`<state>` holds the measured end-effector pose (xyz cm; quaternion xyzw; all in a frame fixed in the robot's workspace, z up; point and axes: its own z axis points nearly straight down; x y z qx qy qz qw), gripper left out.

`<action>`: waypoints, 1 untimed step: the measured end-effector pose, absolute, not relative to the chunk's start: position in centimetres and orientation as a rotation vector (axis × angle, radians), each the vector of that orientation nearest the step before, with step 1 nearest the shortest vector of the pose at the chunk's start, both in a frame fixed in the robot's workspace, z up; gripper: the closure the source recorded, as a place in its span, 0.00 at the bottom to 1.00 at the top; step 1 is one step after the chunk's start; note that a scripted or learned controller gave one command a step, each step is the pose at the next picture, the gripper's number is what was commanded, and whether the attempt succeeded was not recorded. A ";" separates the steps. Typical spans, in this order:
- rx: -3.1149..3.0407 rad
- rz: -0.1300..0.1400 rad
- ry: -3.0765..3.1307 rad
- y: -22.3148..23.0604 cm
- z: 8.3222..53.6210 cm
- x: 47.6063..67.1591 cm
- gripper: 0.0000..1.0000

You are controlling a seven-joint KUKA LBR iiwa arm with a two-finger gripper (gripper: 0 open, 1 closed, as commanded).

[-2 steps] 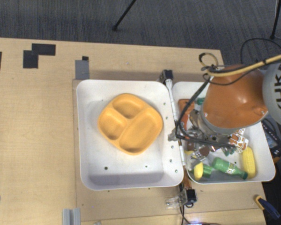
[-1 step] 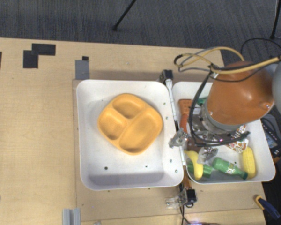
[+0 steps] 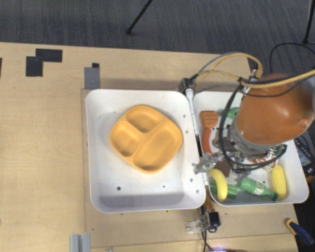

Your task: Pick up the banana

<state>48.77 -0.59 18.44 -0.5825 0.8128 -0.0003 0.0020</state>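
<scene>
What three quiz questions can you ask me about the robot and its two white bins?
1. True or false: the orange divided plate lies in the right bin.
2. Which bin does the arm hang over? A left, B right.
3. Fill in: the bottle near the right bin's front edge is ____.
Key: 1 false, it lies in the left bin; 2 B; 3 green.

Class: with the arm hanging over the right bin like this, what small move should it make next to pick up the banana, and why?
Probably a small shift toward the right bin's front-left corner, then down. The banana lies there beside the green bottle, partly under the arm's wrist, so the claw looks close but not yet centred on it.
</scene>
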 end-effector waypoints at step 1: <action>-1.981 0.006 2.402 -3.4 15.1 49.0 0.00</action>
